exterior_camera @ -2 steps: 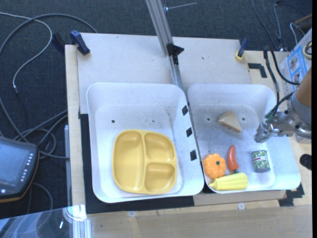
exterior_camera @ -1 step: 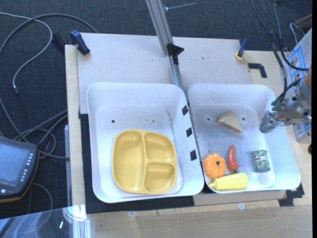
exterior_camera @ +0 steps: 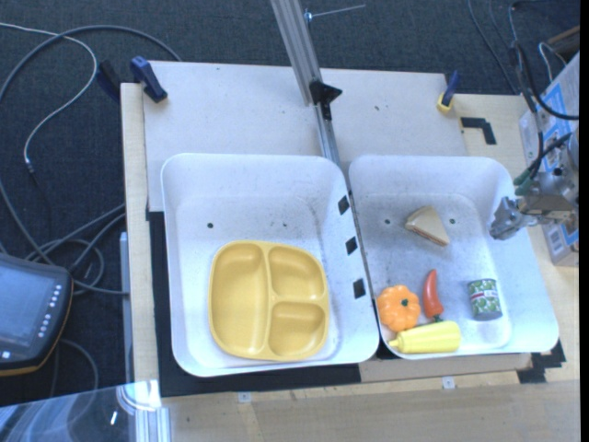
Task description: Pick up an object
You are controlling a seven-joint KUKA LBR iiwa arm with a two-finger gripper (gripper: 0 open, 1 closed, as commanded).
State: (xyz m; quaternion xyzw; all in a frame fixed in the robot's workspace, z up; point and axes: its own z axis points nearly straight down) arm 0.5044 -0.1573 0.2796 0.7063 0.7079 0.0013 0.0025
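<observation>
Two shallow white plastic bins: left bin (exterior_camera: 184,191), right bin (exterior_camera: 534,293). One yellow three-compartment plastic tray (exterior_camera: 270,299) sits in the left bin, stiff and wide; you'd struggle to span it.

In the right bin, five small items:
- yellow corn cob (exterior_camera: 428,338) at 6 o'clock: rigid, may roll
- tan bread wedge (exterior_camera: 429,226) at 12: light, probably soft
- orange pumpkin (exterior_camera: 398,308) at 7: rounded, slippery
- green-labelled can (exterior_camera: 483,299) at 4: stiff; take across its sides, my pick
- red chilli (exterior_camera: 432,293): thin

Grey two-finger gripper (exterior_camera: 504,224) is at 3 o'clock on the rim, holding nothing; can't tell its state.
</observation>
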